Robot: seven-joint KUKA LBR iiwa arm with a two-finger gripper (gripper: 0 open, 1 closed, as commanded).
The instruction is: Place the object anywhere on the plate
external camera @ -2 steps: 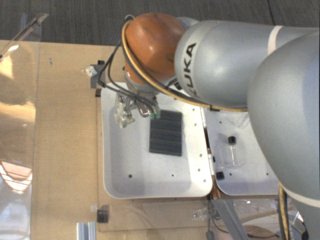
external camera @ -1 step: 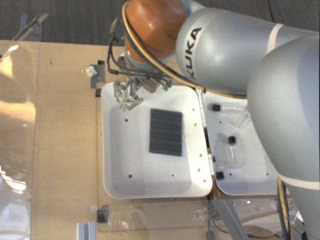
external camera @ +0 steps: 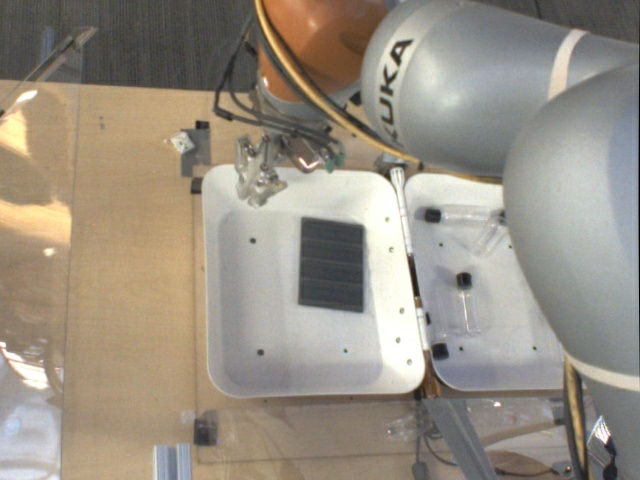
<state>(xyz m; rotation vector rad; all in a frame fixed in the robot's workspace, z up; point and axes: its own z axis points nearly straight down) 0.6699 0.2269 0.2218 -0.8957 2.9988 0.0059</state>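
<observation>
Overhead, the grey arm (external camera: 480, 88) with its orange band (external camera: 315, 23) reaches in from the right, and its hand (external camera: 258, 175) hangs over the far left corner of the left bin (external camera: 225, 358), right at the rim. From this slanted view I cannot tell whether the hand is open or closed, and nothing can be made out in its grip. Black cables (external camera: 240, 78) loop beside the wrist.

A dark ribbed plate (external camera: 332, 264) lies flat near the middle of the left bin's floor, well apart from the hand and with nothing on it.

The objects sit in the right bin (external camera: 500, 373). One clear tube (external camera: 462, 213) lies crosswise near the far wall, its black cap (external camera: 432, 214) pointing toward the divider between the bins. A second clear tube (external camera: 468, 310) lies lengthwise nearer the middle, its black cap (external camera: 463, 280) at the far end. Both are apart from each other and from the plate. A small black piece (external camera: 440, 351) rests by the right bin's near left corner; what it is cannot be told.

On the table (external camera: 120, 268), a black bracket (external camera: 196, 155) stands just beyond the left bin's far corner, and a small black block (external camera: 205, 430) sits near the front edge.
</observation>
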